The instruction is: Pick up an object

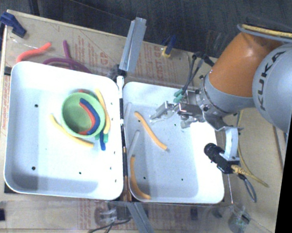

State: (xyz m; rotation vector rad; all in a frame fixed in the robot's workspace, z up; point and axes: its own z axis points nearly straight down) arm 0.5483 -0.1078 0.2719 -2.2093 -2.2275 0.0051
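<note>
The arm (257,64) is seen reaching in from the right over the right bin (200,186), with the gripper (172,114) positioned above that bin's upper middle — whether it is parted or closed cannot be told, and nothing is seen between its tips. In the left bin (24,165), well apart from the gripper, a green bowl (76,112) is located with red, blue and yellow strips lying on and beside it. An orange-yellow strip (152,131) is located on the right bin's floor just below and to the left of the gripper — not touching it — and a second orange strip (135,179) is found along the bin's lower-left wall.
</note>
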